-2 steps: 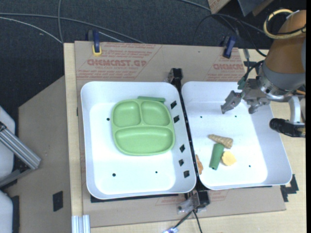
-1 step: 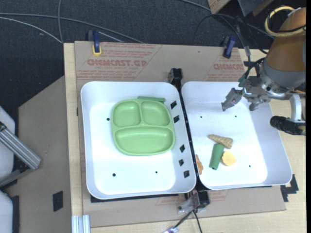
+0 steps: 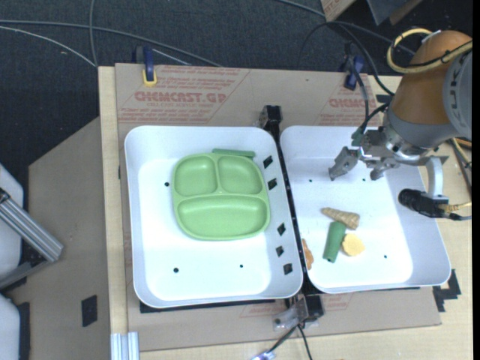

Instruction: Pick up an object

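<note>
2 white bins sit side by side on the bench: the left bin [image 3: 150, 223] holds a green divided plate [image 3: 220, 197], and over the right bin [image 3: 420, 265] the arm [image 3: 431, 81] hangs its gripper [image 3: 358, 167] with fingers spread wide and nothing between them. Near that bin's front lie a green cylinder [image 3: 333, 241], a tan cone [image 3: 341, 217] just behind it, and a small yellow piece [image 3: 352, 246], possibly touching the cylinder, all well apart from the gripper.

bins: 2 [image 3: 150, 276] | green divided plate: 1 [image 3: 220, 196] | small food items in right bin: 4 [image 3: 334, 241]
</note>
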Robot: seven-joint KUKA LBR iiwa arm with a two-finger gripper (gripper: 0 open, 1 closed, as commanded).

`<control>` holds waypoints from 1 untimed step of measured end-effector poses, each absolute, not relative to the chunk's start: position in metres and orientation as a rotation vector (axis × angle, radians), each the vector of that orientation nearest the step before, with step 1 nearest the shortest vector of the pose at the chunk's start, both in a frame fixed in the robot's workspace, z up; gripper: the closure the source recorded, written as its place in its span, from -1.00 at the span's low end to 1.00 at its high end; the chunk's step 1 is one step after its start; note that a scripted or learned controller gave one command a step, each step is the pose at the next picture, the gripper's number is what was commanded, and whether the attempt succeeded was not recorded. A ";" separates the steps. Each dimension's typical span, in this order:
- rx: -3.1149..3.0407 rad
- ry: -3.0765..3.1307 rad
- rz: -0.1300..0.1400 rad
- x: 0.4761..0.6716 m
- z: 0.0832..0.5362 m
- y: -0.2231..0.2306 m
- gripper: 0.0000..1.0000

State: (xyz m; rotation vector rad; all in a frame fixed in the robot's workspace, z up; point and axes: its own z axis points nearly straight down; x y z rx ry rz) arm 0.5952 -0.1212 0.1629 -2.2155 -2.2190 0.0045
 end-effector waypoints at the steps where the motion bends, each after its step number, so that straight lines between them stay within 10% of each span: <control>1: -2.218 -2.217 0.004 0.591 0.120 -0.123 -1.00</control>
